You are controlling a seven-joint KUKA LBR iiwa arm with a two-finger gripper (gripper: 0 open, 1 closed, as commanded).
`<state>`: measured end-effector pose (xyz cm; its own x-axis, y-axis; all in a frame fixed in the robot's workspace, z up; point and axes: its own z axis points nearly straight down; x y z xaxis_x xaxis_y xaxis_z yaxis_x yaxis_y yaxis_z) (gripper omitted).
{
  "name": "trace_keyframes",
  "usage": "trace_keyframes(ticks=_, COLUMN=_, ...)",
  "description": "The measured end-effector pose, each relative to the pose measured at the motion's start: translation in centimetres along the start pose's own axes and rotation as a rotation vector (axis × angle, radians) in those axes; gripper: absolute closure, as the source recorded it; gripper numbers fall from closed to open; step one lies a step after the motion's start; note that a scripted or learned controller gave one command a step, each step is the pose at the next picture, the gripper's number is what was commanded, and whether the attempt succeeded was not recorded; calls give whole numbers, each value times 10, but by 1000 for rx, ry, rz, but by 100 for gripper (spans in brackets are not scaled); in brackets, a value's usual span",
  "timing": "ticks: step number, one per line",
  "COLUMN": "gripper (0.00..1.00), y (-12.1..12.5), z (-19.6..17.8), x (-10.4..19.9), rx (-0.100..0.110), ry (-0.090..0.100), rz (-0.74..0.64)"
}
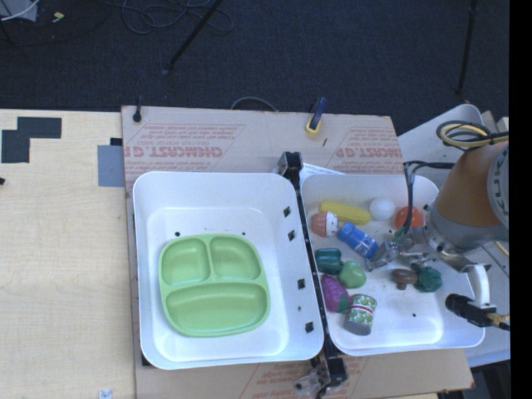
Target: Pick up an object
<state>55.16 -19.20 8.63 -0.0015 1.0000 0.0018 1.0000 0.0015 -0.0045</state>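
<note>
Two bins (pixel 150 223): toys (pixel 349 248) crowd the right bin's left half.

Smooth plastic in the bins, matt board and wood around them.

Both white bins (pixel 218 191) are looking like smooth, faintly glossy plastic, and the green tray (pixel 214 284) in the left one is showing a soft satin sheen. The toys in the right bin, among them a yellow piece (pixel 346 212) and a white ball (pixel 381 208), are reading as shiny plastic. Printed cardboard (pixel 208 142) is lying matt on the far side; the bench (pixel 58 264) at left is showing pale wood grain.
</note>
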Motion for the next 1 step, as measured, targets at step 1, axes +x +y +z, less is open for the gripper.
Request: trace_keyframes(ticks=1, gripper=100, y=0, z=-12, x=-1, rx=-1, ry=1, rz=2)
